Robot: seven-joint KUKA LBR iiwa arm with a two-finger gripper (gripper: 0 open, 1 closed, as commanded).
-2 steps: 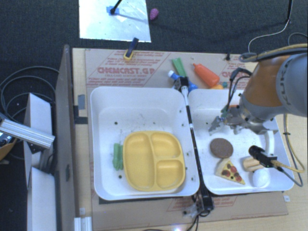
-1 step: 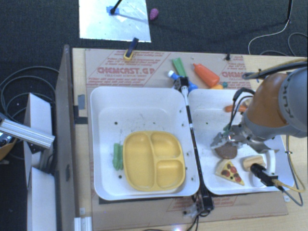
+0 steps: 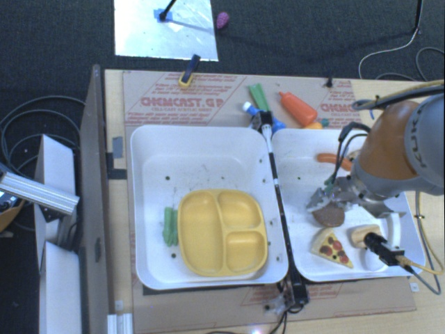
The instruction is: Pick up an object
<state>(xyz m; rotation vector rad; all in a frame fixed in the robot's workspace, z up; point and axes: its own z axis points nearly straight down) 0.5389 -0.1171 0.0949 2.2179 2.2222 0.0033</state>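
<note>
My gripper [image 3: 325,196] is low in the right bin [image 3: 299,152], its metal tip right over the upper edge of a brown round piece [image 3: 329,217]. Whether it touches that piece is unclear. A toy pizza slice [image 3: 332,248] lies near the bin's front edge, with a pale beige piece [image 3: 363,235] to its right. An orange stick-shaped toy [image 3: 331,158] lies further back in the bin, partly hidden by the arm [image 3: 393,152].
The left bin [image 3: 160,152] holds a yellow divided plate [image 3: 224,232] and a green toy [image 3: 170,226] at its left side. Behind the bins lie an orange carrot [image 3: 297,108], a green piece [image 3: 258,94] and a blue piece [image 3: 249,108]. Cables trail at the right.
</note>
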